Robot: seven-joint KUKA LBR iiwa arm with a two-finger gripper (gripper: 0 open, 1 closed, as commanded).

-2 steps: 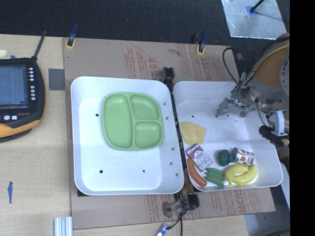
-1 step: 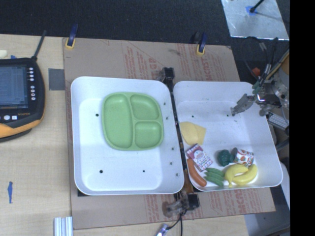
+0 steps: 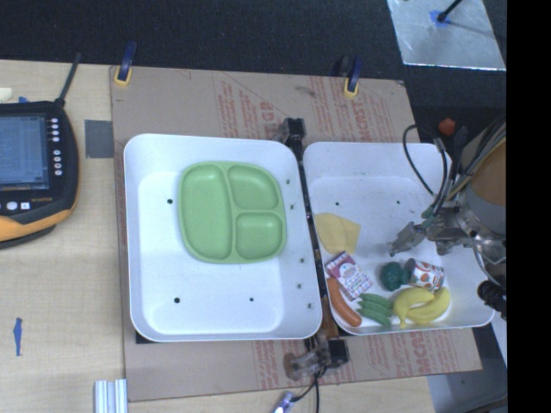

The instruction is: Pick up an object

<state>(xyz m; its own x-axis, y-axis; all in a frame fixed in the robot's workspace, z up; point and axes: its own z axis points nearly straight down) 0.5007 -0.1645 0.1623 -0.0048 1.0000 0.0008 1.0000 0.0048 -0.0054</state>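
Banana [image 3: 424, 305] lies below the claw [image 3: 419, 236], whose spread fingers hover over the right bin [image 3: 362, 166]

Orange-rimmed control pendant [image 3: 33, 172] left of bench

Red printed lettering runs in diagonal lines across the brown cardboard sheet [image 3: 258, 110] under the bins, too small and faint to read. The small red-and-white packet [image 3: 348, 275] in the right bin carries print, also illegible. The screen of the handheld pendant [image 3: 24, 153] on the counter shows unreadable rows.
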